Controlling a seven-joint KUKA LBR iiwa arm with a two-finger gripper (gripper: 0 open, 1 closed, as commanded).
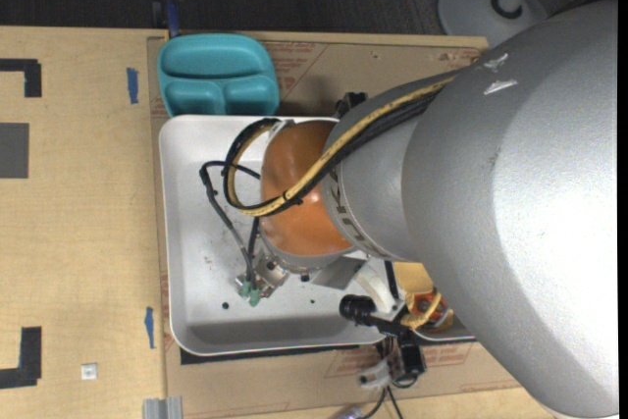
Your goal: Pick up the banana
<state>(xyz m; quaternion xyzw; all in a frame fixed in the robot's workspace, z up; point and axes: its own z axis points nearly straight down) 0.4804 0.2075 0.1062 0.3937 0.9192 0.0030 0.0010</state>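
The arm's orange band (294,196) hangs low over the left white bin (179,231), pointing straight down at the bin floor. Only a grey edge of the gripper (273,272) pokes out under the band, with a small green plug (251,292) beside it. The big grey arm body (491,211) covers the middle of the left bin and nearly all of the right bin. A small yellow-orange patch (430,309) peeks out beneath the arm at the front of the right bin; I cannot tell what it is.
A teal moulded tray (218,76) lies on the bench just behind the left bin. Black and yellow cables (235,182) loop off the wrist over the bin. A black connector (355,308) juts out near the bin's front rim. Brown bench (78,211) stretches left.
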